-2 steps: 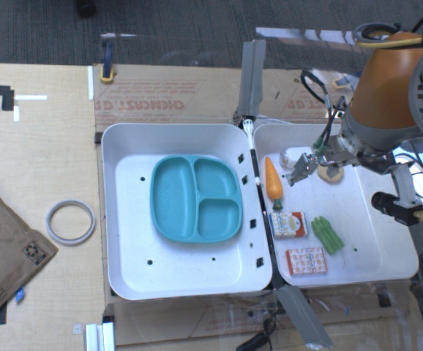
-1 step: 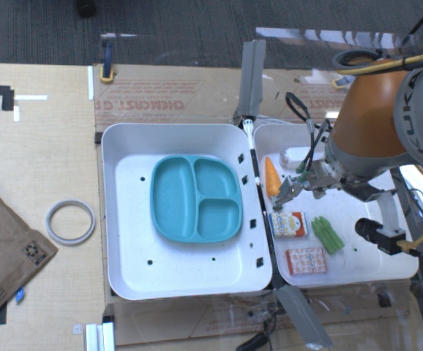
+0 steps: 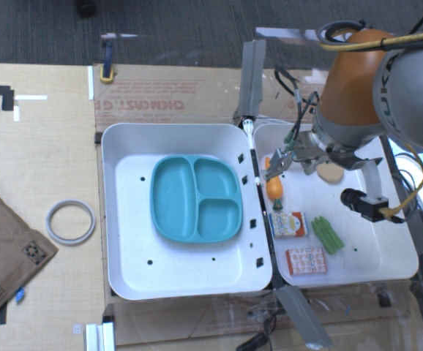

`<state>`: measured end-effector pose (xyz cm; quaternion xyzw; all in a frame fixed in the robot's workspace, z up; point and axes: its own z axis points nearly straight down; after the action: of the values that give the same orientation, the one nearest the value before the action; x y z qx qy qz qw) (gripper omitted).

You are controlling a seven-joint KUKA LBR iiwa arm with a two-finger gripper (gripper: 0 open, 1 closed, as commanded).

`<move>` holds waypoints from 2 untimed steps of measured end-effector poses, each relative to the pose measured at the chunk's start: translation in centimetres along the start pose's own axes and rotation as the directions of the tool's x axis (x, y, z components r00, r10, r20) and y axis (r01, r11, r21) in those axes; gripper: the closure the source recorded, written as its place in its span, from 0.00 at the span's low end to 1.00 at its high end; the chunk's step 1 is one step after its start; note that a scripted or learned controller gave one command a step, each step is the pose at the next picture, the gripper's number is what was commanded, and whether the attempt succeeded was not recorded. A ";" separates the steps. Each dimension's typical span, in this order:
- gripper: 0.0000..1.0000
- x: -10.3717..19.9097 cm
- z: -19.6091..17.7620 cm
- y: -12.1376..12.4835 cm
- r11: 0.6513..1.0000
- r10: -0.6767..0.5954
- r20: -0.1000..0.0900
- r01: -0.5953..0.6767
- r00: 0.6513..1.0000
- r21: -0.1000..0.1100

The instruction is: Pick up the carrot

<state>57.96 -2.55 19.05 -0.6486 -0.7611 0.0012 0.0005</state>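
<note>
Orange carrot [image 3: 274, 189] lies in the right bin [image 3: 358, 269]; tool [image 3: 279, 164] just above it, grip state unclear.

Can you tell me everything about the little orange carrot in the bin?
The carrot is a small, rounded orange thing, shiny like plastic, so it looks like a toy. It lies near the left wall of the right bin, close to the divider between the bins. The gripper is just above it, partly covering its top. Below it, close by, is a small carton. I can't tell if anything grips it.
</note>
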 end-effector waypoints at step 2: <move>0.00 -3.5 -0.2 7.3 1.000 -0.005 0.001 0.005 1.000 -0.003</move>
<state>65.76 -4.81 19.23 -0.6466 -0.7628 0.0004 -0.0012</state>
